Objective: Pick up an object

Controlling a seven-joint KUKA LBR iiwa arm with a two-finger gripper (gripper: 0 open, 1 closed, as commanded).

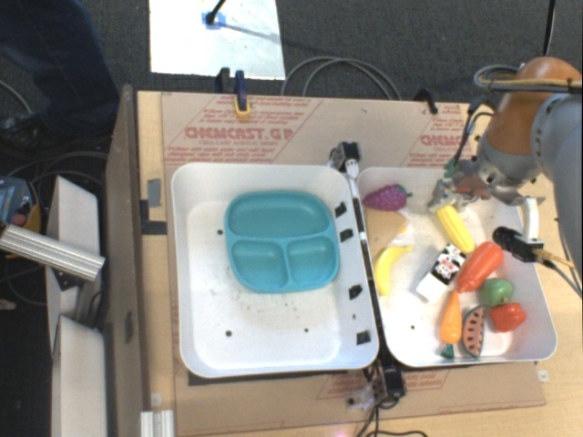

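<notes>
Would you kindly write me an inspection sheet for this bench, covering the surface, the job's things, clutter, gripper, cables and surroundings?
Surface: brown board bearing the left bin and right bin, side by side.
Job's things: in the right bin, grapes, corn, banana, card, two carrots, green fruit, tomato, melon slice.
Clutter: blue tray with three compartments in the left bin.
Gripper: gripper low over the right bin's far side, just above the corn; finger state unclear.
Cables: loops behind the board; more on the floor at left.
Surroundings: white sheet on dark floor; metal rail at left.
</notes>
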